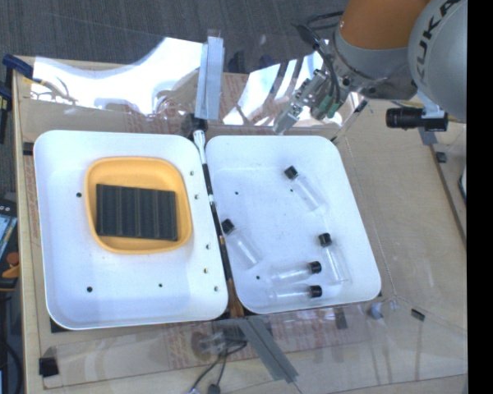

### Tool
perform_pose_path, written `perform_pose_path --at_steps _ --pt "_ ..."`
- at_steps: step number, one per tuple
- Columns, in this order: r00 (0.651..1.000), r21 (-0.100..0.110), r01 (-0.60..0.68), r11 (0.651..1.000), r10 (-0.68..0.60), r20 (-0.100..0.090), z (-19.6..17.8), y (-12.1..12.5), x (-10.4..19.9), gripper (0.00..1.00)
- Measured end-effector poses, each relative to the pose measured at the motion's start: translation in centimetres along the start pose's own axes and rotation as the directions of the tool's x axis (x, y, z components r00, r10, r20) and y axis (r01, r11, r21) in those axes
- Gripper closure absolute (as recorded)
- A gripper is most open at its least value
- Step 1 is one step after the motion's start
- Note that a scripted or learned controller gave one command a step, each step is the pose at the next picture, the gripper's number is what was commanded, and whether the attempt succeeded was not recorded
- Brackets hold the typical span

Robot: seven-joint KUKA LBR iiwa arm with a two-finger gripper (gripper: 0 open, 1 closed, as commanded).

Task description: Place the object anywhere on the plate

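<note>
Lying scattered in the right bin (357, 220) are five small clear vials with black caps: one near the bin's far middle (302, 185), one by its left edge (237, 240), one near the right edge (329, 251), and two (300, 271) (297, 291) close together toward the near edge. The plate (137, 177), yellow-rimmed with a dark ribbed insert, is set in the far half of the left bin (57, 286). The gripper (308, 105) is held above the far edge of the right bin, well apart from every vial; whether it is apart or together cannot be told, and nothing is seen in it. The vials are judged light, stiff and smooth, so slipping and rolling are to be expected, and cracking under a hard squeeze is possible if they are glass. A hold across the middle of the clear body, square to its long axis, is judged safest. The far-middle vial, lying apart from its neighbours, is judged the easiest to take.
</note>
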State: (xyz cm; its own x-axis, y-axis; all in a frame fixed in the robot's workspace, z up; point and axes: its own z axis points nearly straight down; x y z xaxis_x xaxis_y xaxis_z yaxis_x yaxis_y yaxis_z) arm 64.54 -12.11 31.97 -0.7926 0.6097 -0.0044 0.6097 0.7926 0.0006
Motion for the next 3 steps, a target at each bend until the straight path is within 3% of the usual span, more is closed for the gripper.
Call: perform_pose_path --at_steps 1,2,3 --pt "0.994 0.002 0.113 0.994 -0.113 -0.008 14.5 0.3 2.4 1.0" --pt "0.994 0.001 0.112 0.994 -0.112 -0.006 14.4 0.3 2.4 0.0" --pt "0.949 -0.001 0.315 0.949 -0.315 -0.001 5.0 -1.2 0.7 0.0"
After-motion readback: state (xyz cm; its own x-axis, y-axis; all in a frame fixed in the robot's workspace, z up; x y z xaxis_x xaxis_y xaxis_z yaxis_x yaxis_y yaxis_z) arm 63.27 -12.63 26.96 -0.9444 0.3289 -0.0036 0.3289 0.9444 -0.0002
